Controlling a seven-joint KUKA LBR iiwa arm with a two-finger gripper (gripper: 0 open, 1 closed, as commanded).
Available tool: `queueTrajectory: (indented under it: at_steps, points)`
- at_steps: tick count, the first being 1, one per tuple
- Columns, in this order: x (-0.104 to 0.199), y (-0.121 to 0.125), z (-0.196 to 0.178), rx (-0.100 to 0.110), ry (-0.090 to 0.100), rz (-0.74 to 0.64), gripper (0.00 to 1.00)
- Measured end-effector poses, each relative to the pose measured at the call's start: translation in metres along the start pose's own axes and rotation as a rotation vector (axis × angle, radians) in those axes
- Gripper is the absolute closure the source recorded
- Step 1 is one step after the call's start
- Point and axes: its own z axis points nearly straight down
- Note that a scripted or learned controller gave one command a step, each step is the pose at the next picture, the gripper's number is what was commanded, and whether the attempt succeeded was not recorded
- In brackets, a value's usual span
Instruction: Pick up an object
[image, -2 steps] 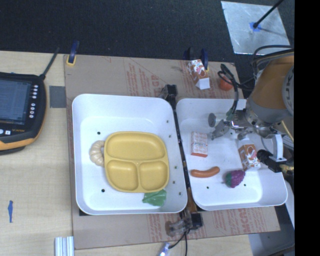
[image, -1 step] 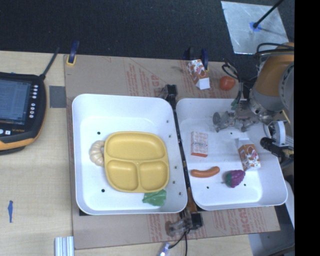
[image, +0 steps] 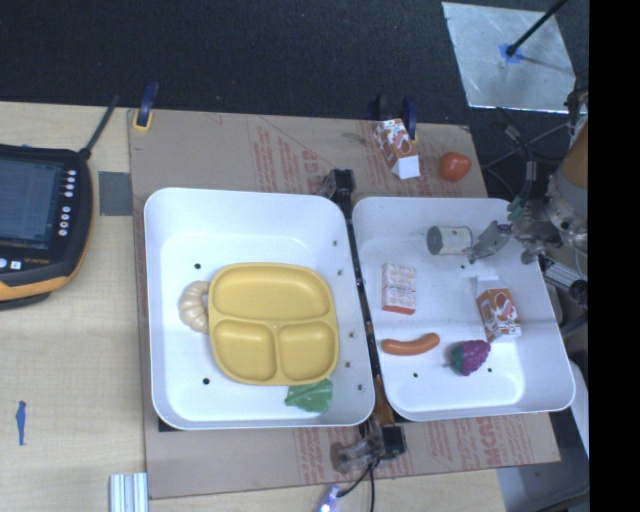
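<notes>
Objects for picking lie in the right bin (image: 560, 385). Your claw (image: 492, 243) hovers near that bin's far edge, holding nothing; you cannot tell how wide it stands. Closest is a grey cylinder (image: 449, 239), just beside it. Further out lie a brown carton (image: 498, 313), a white packet (image: 398, 288), a sausage (image: 410, 345) and purple grapes (image: 468, 355). You are at approach, I judge; next, centre over the cylinder and descend.

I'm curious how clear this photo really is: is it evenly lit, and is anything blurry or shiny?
Camera view: soft, fairly even light with faint shadows; the two shallow white plastic bins look bright but not blown out; the grey metal gripper at the right is slightly blurred; the small print on the red-and-white carton is unreadable.
</notes>
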Motion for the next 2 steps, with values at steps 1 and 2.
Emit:
queueTrajectory:
  at_steps: [1, 2]
  points:
    - [0.001, -0.06, 0.037, 0.004, 0.0, -0.001, 0.0]
    - [0.01, -0.037, 0.079, 0.001, -0.001, -0.002, 0.0]
